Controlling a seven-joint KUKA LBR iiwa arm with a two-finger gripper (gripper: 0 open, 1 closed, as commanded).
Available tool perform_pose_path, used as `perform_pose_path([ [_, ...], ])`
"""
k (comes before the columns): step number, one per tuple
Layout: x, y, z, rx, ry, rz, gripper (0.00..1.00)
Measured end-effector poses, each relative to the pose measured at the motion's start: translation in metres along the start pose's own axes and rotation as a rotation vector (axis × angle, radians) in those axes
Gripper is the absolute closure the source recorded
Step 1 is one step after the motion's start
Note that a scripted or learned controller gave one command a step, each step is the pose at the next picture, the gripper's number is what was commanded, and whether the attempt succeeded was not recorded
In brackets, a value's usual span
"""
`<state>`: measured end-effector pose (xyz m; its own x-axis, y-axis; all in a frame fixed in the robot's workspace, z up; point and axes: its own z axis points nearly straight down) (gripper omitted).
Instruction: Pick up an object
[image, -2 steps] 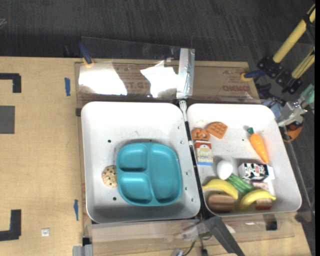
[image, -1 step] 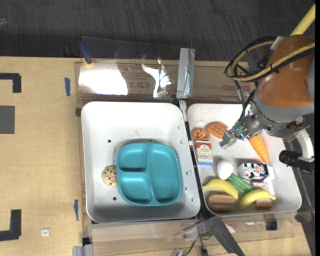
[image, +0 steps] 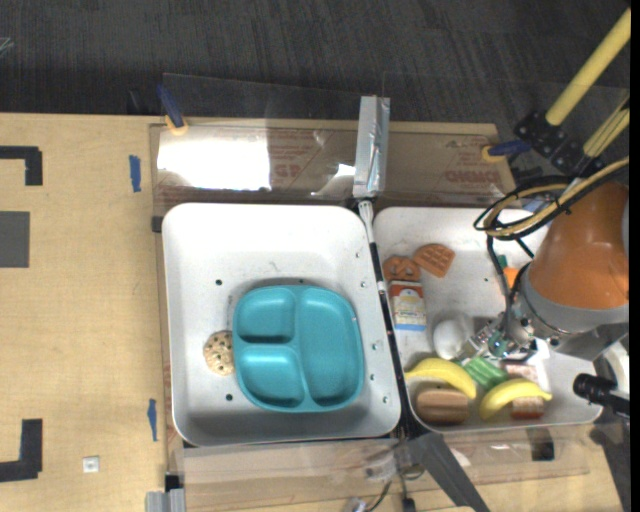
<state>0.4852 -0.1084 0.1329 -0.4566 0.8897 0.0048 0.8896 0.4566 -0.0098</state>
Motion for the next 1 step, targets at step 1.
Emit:
perform_pose_path([
  [1, 0.0056, 0.0096, 0.0391, -0.008, -0.002, 0.012, 1.00],
])
